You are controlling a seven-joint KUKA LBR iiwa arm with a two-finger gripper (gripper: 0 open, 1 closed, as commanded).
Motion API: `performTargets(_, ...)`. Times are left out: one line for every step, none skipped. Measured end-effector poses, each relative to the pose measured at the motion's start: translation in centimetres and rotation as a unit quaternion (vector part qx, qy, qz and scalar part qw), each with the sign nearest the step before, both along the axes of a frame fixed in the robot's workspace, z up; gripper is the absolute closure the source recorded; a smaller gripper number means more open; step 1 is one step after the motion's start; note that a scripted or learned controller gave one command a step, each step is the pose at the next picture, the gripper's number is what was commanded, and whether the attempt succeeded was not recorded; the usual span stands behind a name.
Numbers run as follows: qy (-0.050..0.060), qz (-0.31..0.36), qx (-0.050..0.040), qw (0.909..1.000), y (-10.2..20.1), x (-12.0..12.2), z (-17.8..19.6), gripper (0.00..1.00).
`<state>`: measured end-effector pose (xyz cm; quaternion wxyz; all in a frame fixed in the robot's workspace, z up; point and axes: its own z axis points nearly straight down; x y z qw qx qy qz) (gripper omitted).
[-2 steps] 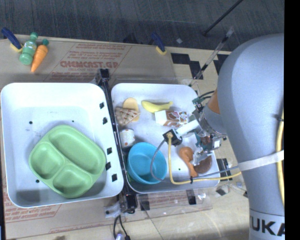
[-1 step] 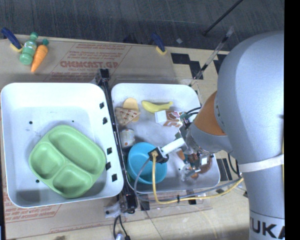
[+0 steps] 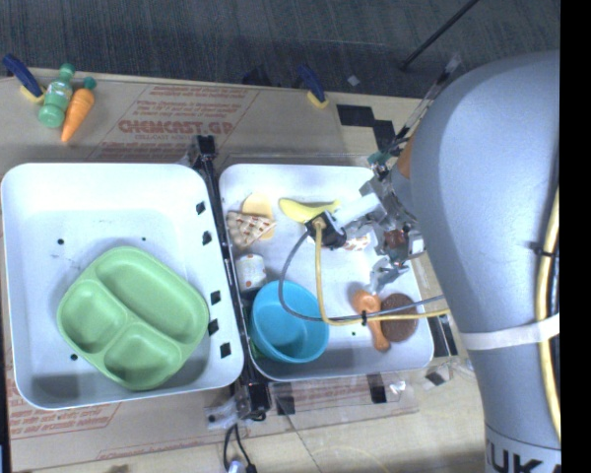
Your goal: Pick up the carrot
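Gripper above the right bin's carrot; finger state I cannot tell. I should centre before descending.

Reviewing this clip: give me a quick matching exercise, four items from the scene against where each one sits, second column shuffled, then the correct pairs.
Items:
1. green divided plate
2. blue cup
3. banana
4. carrot

Places:
A. right bin, far side
B. left bin
C. right bin, near right part, just below the gripper
D. right bin, near left corner

Pairs: 1-B, 2-D, 3-A, 4-C
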<state>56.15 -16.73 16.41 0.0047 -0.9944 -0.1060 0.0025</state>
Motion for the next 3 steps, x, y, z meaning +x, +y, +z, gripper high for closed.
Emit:
performTargets(0.001, 0.000, -0.0008, 1.0000, -0.9, -3.1, -7.4, 0.00)
performTargets(0.001, 0.029, 0.0000, 0.9996, -2.6, -7.5, -7.3, 0.00)
performTargets(0.000, 0.025, -0.0004, 0.9997, -4.3, -5.7, -5.9, 0.00)
